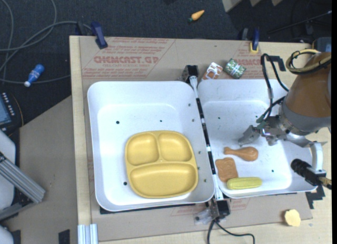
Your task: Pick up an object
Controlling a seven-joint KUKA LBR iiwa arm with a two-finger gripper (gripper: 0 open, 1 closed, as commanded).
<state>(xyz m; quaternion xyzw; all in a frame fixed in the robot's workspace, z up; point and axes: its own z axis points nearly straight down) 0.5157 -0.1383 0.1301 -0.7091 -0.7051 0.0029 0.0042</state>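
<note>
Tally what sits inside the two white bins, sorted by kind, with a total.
Divided yellow tray, left bin: 1
Toy food pieces, right bin: 3, namely drumstick, brown toast slice, corn cob
Total: 4

Yellow three-part tray (160,163) lay flat in the left bin, toy chicken drumstick (243,153) lay on its side in the right bin, brown bread slice (227,169) just below it, corn cob (244,183) at the front wall.
</note>
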